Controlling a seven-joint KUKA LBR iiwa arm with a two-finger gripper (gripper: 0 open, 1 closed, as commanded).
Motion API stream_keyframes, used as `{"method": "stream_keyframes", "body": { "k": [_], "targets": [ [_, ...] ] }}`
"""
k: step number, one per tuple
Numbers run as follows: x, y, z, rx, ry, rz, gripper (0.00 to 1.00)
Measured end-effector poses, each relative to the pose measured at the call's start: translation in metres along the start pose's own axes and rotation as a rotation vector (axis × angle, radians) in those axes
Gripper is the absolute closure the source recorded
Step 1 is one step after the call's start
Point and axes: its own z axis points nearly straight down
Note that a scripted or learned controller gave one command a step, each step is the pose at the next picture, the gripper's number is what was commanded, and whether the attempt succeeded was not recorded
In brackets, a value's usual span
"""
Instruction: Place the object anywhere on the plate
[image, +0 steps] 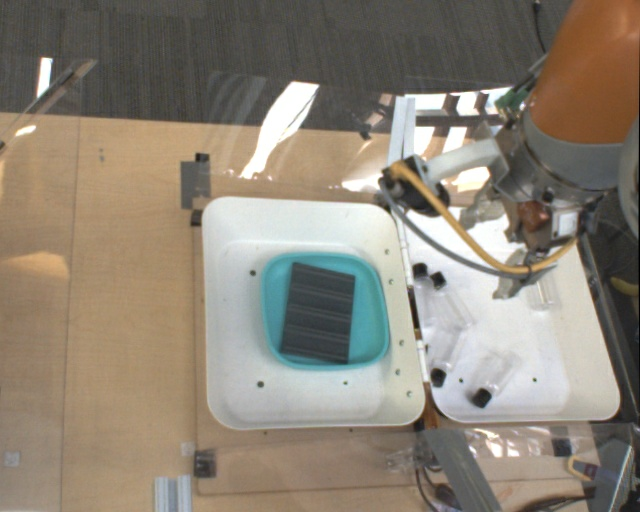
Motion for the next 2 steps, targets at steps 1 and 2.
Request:
{"method": "stream_keyframes", "body": {
  "k": [1, 2],
  "targets": [
    [0.062, 0.036, 0.002, -0.001, -0.005, 0.016, 0.00],
    [0.007, 0.014, 0.076, 0.003, -0.014, -0.015, 0.00]
  ]
}}
